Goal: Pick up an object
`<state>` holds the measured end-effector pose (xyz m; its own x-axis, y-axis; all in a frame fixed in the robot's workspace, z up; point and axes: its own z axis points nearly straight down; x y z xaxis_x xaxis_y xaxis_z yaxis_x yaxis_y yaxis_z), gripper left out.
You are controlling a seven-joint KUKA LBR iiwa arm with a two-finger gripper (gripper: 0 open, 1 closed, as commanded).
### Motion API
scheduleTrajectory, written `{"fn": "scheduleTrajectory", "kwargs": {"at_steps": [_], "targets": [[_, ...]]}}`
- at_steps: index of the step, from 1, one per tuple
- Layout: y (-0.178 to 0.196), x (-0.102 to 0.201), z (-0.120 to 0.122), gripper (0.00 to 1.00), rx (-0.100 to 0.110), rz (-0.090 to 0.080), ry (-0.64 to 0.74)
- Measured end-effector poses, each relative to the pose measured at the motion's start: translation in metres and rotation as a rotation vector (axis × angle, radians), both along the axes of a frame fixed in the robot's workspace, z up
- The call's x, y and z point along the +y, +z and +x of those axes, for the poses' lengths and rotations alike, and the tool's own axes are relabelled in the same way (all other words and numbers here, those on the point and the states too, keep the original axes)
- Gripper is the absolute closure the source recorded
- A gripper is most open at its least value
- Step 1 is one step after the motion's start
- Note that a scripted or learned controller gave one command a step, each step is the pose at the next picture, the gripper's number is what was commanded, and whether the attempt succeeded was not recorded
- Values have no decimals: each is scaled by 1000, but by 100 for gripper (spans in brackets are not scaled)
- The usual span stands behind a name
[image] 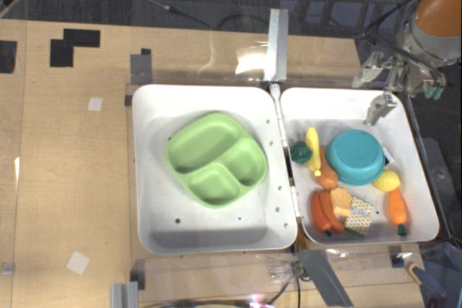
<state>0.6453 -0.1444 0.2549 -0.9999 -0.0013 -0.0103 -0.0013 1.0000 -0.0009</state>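
Observation:
The right bin (303, 112) holds a teal bowl (355, 156), a yellow banana (313, 149), a small dark green piece (299, 152), a lemon (388, 181), a carrot (397, 208), red sausages (324, 213) and a waffle-like piece (341, 202). My gripper (381, 109) hangs over the back right corner of this bin, above and right of the teal bowl. Nothing shows between its fingers.
The left bin (155, 227) carries a green divided plate (216, 159). A metal post (277, 47) stands behind the wall between the bins. Cables run across the dark floor at the back.

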Motion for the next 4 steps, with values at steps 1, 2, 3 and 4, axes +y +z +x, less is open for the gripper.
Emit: {"fn": "scheduleTrajectory", "kwargs": {"at_steps": [1, 2, 3, 4], "targets": [[-123, 20, -32, 0, -29, -9, 239], [-164, 39, -69, 0, -5, -6, 383], [-163, 59, -118, 0, -11, -10, 493], [-163, 56, -126, 0, -14, -18, 811]]}}
